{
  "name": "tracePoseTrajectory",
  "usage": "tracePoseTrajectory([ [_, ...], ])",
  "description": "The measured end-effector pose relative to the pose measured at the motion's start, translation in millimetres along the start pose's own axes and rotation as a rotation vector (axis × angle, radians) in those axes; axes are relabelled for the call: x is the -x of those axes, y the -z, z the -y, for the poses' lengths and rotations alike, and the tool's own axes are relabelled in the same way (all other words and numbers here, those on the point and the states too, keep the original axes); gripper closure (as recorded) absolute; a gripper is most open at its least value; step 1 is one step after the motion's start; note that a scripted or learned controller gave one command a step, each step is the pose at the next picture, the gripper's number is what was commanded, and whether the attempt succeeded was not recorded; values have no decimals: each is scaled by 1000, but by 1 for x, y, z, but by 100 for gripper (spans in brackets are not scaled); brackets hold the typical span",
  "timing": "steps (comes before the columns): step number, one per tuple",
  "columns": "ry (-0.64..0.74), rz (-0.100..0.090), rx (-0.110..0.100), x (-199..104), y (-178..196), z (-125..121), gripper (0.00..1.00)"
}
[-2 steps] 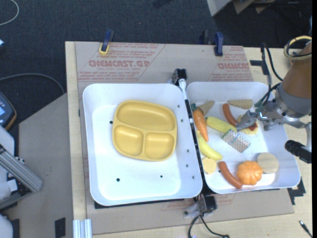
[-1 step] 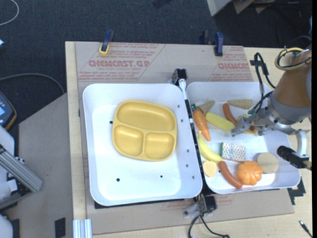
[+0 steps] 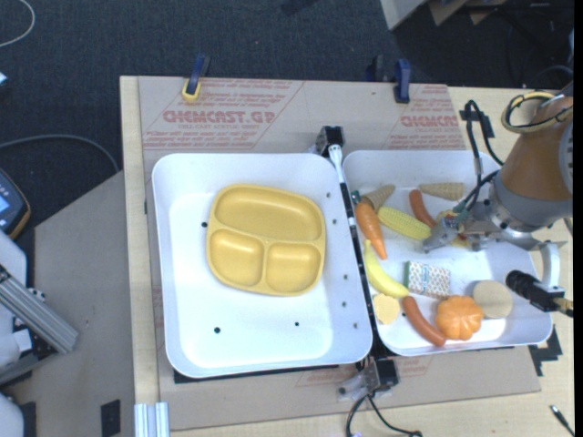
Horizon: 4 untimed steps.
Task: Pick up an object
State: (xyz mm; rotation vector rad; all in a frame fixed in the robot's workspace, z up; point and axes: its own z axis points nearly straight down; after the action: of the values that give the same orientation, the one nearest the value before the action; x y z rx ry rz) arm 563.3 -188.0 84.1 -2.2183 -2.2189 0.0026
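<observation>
the pincer (image 3: pixel 449 230) sits low in the right bin (image 3: pixel 524 335), at about 3 o'clock in the camera view. its metal tips point toward 9 o'clock. whether they are apart or closed cannot be told from this view, and no object is seen between them. the grey arm (image 3: pixel 537 176) with its orange band enters from 3 o'clock.

the candidate objects all lie in the right bin:
- corn cob (image 3: pixel 403 222), just at 9 o'clock of the pincer.
- carrot (image 3: pixel 369 228), along the bin's 9 o'clock wall.
- banana (image 3: pixel 384 280), toward 7 o'clock of the pincer.
- 2 sausages: 1 (image 3: pixel 420 208) near the pincer, 1 (image 3: pixel 422 320) at 6 o'clock.
- orange pumpkin (image 3: pixel 458 317), touching the lower sausage.
- patterned packet (image 3: pixel 428 278), between banana and pumpkin.

the left bin (image 3: pixel 173 244) holds a yellow 3-compartment plate (image 3: pixel 266 238).
</observation>
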Motion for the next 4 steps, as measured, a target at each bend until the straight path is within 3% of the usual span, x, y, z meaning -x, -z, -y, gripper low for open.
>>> tracePoseTrajectory([
  [1, -1, 1, 4, 0, 11, -1, 100],
  [3, 1, 5, 13, -1, 140, -2, 100],
  [4, 0, 3, 8, -1, 141, -3, 100],
])
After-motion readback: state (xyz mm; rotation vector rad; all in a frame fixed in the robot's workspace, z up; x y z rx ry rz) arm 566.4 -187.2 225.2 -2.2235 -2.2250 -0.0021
